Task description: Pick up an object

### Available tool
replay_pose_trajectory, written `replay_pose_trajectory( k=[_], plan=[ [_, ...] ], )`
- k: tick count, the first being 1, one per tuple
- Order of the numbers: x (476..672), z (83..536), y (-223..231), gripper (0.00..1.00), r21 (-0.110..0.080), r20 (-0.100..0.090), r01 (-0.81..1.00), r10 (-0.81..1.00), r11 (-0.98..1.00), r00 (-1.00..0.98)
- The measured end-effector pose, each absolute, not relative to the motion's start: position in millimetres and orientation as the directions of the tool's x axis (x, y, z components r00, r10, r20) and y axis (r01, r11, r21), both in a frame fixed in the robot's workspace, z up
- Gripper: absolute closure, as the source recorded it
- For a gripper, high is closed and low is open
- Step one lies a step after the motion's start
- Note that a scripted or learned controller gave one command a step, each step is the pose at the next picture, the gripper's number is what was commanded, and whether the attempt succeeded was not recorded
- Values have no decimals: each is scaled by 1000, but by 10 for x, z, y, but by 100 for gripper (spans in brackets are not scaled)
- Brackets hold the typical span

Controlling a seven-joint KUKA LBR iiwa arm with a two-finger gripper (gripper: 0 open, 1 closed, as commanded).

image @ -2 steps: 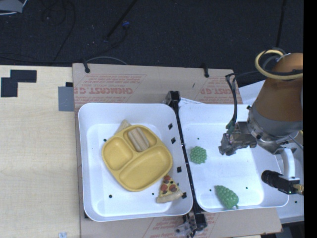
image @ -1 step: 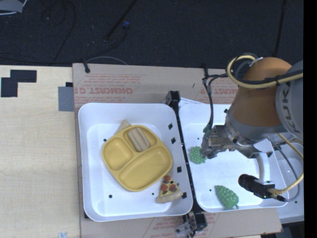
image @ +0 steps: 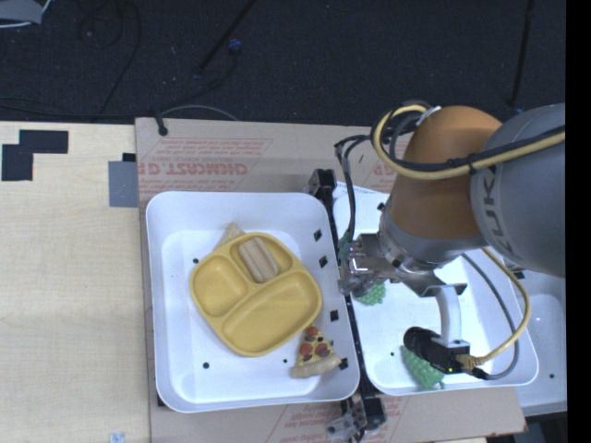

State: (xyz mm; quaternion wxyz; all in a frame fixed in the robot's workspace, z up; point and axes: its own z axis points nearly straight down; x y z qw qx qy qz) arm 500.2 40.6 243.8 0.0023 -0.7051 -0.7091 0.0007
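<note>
Leftward, white bin (image: 175, 247) with yellow tray (image: 254, 303), pizza slice (image: 316, 353), rightward green pieces (image: 422, 369), hand (image: 355, 280) grip unclear.

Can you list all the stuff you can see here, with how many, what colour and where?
bins: two, white, side by side on the bench
divided plate: one, yellow, middle of the left bin
tan block: one, in the plate's top compartment
pizza slice toy: one, tan with red dots, left bin, beside the plate's lower right edge
bumpy green toys: two, right bin, one under the arm and one near the front edge
cardboard sheet: one, brown, under the bins
arm: one, grey and orange, over the right bin
gripper: one, beside the divider
</note>
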Motion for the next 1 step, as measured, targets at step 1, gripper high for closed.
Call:
replay_pose_trajectory(
  k=[1],
  plan=[
    [5083, 2305, 995, 100, -4, 1, 1000, 1000, 5, -5]
  ],
)
